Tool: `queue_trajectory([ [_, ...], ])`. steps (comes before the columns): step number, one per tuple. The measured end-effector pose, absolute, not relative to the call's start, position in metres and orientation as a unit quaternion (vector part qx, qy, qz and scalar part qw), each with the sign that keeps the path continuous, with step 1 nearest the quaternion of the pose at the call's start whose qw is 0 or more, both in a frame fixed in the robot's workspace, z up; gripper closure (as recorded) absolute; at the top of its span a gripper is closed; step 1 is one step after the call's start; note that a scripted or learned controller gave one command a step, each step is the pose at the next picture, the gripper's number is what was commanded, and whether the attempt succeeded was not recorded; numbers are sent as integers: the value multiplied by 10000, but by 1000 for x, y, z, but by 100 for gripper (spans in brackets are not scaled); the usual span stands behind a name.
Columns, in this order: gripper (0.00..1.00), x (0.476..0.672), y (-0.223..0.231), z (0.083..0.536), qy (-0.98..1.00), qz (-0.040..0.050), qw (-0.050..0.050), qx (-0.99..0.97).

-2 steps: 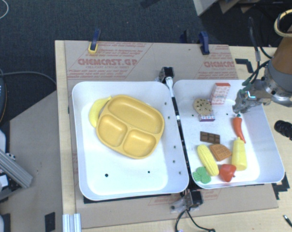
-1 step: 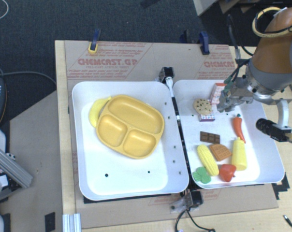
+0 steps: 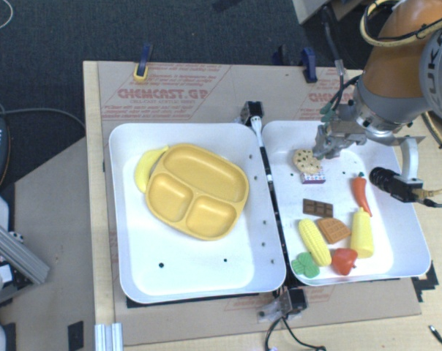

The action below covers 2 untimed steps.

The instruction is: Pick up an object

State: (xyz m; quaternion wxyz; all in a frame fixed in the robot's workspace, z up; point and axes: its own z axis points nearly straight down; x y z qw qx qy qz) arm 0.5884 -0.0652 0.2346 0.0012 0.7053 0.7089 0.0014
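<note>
The end effector (image 3: pixel 326 150) hangs just beside the cookie (image 3: pixel 304 159); I cannot tell how it stands. The chocolate bar (image 3: pixel 317 208) lies below it.

One fixed camera looks down at a slant on both bins (image 3: pixel 126 196).

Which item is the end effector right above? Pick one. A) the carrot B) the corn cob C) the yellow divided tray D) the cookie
D: the end effector hangs just over the cookie at the top of the right bin, away from the other toy foods lying lower down.
</note>
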Motion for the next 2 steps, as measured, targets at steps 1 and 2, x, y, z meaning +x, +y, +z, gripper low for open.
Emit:
queue_trajectory([
  [1, 100, 588, -61, 233, 7075, 0, 2, 7067],
  [2, 100, 588, -65, 234, 7071, 3, 9, 7071],
])
